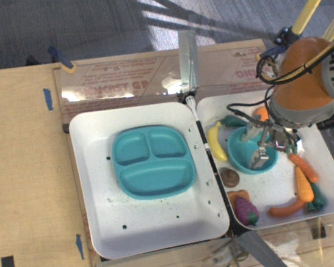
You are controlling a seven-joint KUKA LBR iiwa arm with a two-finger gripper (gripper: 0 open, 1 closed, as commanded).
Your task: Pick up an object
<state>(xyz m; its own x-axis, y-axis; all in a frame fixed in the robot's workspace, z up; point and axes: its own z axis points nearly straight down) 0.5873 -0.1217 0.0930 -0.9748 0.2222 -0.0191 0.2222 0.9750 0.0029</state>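
My gripper [262, 149] reaches down from the orange-banded wrist [301, 77] into the right bin [330, 156]. Its metal fingers hang over a teal bowl [247, 152] near the bin's middle. Nothing shows between the fingers. A yellow banana [216, 142] lies left of the bowl. A brown round piece [230, 177] sits below the banana. A purple eggplant-like piece [246, 209] rests at the bin's front left. Orange carrots [303, 179] and a red sausage-like piece [287, 208] lie at the front right.
The left bin [99, 219] holds a teal divided plate [153, 161]. A metal divider [189, 65] stands between the bins at the back. Cables [271, 62] loop beside the wrist. A wooden bench surface [22, 199] extends to the left.
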